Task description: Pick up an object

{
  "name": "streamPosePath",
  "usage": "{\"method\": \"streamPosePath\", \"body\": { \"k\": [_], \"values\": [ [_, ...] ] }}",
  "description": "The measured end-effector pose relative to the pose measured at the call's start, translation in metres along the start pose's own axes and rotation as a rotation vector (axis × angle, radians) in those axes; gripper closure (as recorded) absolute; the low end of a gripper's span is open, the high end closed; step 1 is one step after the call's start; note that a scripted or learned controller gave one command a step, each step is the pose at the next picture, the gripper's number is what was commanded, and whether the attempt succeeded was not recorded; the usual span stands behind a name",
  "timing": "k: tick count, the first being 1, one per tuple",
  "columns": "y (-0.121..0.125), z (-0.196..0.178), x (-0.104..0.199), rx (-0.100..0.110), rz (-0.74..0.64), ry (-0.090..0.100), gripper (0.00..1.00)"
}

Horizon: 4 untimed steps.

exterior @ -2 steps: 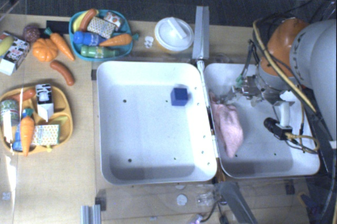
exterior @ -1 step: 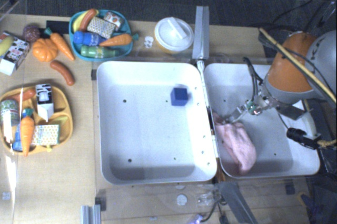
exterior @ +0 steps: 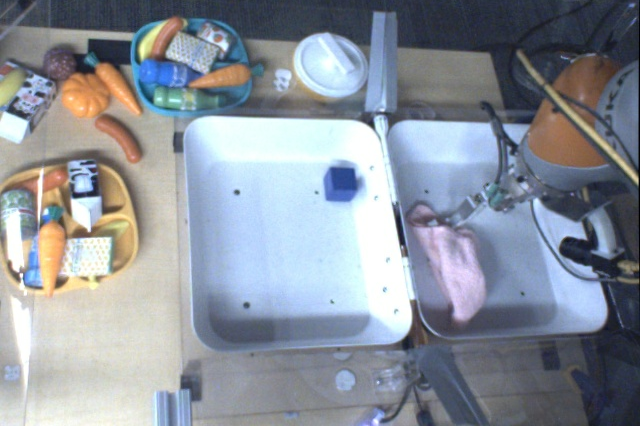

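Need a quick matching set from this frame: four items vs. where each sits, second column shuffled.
Items:
1. blue cube
2. pink cloth
3. white lidded bowl
4. loose sausage

Places:
A. bench, behind the bins
B. left bin
C. bench, left of the bins
D. right bin

Pairs: 1-B, 2-D, 3-A, 4-C

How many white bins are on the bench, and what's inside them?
2. The left bin holds a blue cube near its upper right corner. The right bin holds a pink cloth by its left wall, with the gripper just above the cloth.
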<state>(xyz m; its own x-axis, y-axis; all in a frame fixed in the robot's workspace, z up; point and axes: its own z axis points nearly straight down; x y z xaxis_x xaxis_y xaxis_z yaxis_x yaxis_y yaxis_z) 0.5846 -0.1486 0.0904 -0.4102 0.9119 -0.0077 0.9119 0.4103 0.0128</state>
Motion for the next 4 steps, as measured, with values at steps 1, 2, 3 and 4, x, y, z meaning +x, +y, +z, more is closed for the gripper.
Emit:
{"method": "streamPosePath", "body": {
  "k": [1,2,3,4],
  "values": [
    [-0.008,-0.001,0.063,-0.002,-0.113,0.001,0.0],
    [0.043,-0.096,0.074,0.007,-0.014,0.005,0.0],
    [0.054,-0.182,0.082,0.006,-0.212,0.005,0.0],
    [-0.026,-0.016,0.054,0.009,-0.317,0.008,0.0]
  ]
}}
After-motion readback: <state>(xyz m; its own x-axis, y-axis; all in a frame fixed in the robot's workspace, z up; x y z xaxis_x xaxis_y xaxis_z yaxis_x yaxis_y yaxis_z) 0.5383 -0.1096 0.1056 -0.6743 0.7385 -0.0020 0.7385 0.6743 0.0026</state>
